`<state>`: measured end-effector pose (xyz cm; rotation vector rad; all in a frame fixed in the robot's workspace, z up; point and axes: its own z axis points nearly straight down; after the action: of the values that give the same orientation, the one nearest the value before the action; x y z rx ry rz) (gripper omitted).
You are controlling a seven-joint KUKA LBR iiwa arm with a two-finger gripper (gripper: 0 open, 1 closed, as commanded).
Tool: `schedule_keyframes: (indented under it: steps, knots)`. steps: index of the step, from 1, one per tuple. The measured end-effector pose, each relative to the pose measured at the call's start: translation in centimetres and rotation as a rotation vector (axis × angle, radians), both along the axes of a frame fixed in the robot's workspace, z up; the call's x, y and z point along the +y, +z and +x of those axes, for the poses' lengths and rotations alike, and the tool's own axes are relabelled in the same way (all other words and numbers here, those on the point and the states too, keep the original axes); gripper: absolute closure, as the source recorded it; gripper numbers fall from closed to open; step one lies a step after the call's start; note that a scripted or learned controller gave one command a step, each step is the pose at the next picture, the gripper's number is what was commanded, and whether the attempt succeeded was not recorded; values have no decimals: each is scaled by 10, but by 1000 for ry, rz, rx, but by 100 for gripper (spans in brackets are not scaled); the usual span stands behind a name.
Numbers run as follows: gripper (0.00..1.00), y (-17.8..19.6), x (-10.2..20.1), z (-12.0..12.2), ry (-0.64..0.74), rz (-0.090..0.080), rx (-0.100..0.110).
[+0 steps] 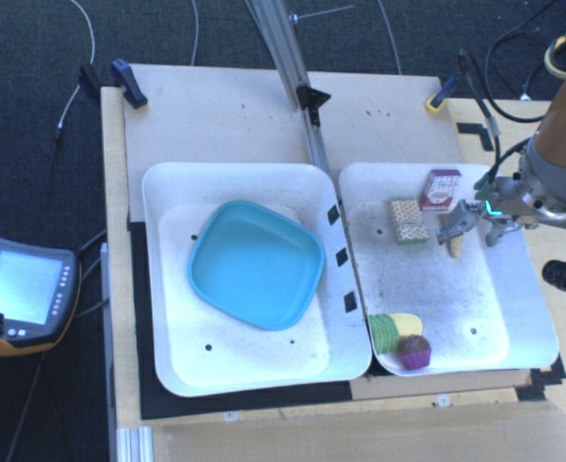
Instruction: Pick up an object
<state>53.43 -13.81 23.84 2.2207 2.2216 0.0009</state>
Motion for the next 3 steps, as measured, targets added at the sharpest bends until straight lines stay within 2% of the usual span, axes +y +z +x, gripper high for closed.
schedule_keyframes:
  steps: [1,3]
  knots:
    - [0,0,0,0,0,0,0]
    - [0,-88,5,6,0,0,4]
